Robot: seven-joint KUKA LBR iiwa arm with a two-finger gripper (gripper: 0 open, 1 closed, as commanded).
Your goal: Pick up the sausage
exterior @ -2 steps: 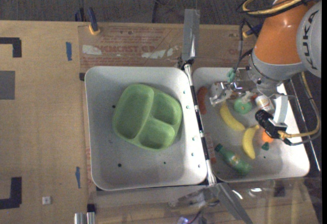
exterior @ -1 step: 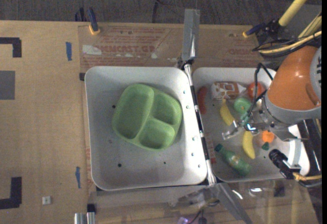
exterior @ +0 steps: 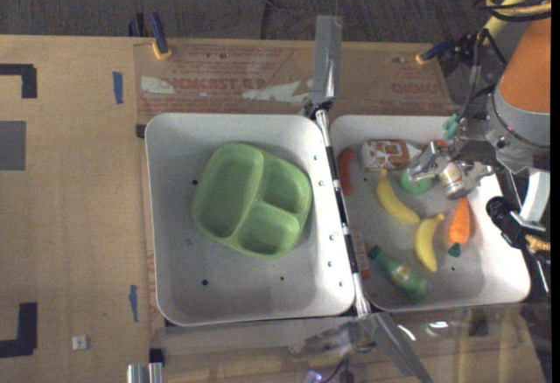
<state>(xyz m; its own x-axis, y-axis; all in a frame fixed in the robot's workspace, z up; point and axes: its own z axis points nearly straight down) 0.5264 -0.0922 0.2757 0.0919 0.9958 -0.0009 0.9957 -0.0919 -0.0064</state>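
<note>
Here the sausage [exterior: 347, 171] lies in the right bin [exterior: 512, 281], hard against that bin's left wall in its upper left corner, a short reddish-orange link standing roughly upright in the frame. The gripper [exterior: 430, 164] hangs over the upper middle of the same bin, to the right of the sausage and clearly apart from it, with a small labelled packet [exterior: 388, 154] between the two. Whether the gripper is clenched or released cannot be told from this slant; a green object [exterior: 416, 184] sits right under it.

Below the gripper lie two bananas [exterior: 395, 202], one slanting toward the centre, the other [exterior: 426, 241] further right and lower. A carrot [exterior: 459, 224] rests at the right, and a green bottle [exterior: 401, 274] lies near the bin's lower edge.

The left bin [exterior: 175, 285] holds a green divided plate [exterior: 254, 198], set at an angle near its centre.
</note>
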